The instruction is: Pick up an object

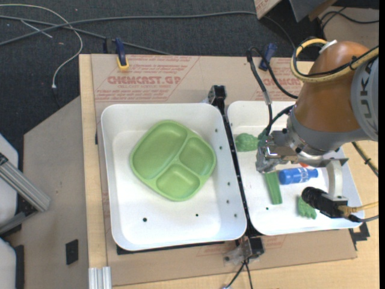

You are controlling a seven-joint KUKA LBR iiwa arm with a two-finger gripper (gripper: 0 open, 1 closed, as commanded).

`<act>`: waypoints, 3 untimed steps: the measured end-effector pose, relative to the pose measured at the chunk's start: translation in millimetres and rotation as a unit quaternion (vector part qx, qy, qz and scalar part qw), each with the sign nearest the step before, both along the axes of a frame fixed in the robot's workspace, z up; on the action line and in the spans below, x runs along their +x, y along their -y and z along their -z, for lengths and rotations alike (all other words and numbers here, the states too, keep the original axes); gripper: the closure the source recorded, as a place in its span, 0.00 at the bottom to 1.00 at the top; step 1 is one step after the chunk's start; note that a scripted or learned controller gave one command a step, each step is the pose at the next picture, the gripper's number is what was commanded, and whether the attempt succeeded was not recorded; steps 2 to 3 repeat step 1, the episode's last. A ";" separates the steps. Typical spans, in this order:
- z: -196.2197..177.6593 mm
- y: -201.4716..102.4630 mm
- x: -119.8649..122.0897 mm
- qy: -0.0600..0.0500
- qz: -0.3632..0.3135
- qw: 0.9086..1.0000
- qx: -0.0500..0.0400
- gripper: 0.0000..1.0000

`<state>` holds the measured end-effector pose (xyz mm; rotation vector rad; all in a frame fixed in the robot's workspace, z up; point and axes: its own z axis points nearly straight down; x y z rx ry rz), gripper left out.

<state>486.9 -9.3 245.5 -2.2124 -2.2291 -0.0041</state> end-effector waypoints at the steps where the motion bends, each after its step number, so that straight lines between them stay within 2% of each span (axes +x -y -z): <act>1: -2.7 -58.3 -0.8 0.000 0.000 1.000 0.000 1.00; 3: -2.7 -58.3 -0.8 0.000 0.000 1.000 0.000 1.00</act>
